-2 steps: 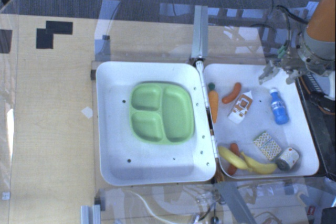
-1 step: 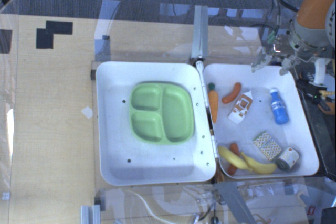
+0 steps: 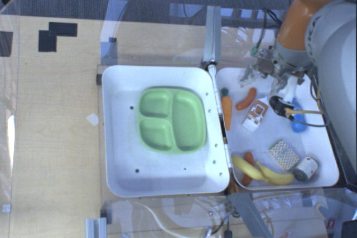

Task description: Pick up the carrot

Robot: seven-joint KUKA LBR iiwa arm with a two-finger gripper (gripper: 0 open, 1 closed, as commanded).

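Smooth white bin (image 3: 323, 175), tapered orange carrot (image 3: 226, 110) beside glossy sausage (image 3: 246, 100).

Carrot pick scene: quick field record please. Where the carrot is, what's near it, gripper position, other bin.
carrot: lies lengthwise in the right bin, against its left wall, green top pointing away from the camera
nearest items: sausage and small carton to its right, apart from it
front of right bin: bananas, patterned packet, can
gripper: over the far edge of the right bin, right of the carrot, not touching it
left bin: holds a green divided plate
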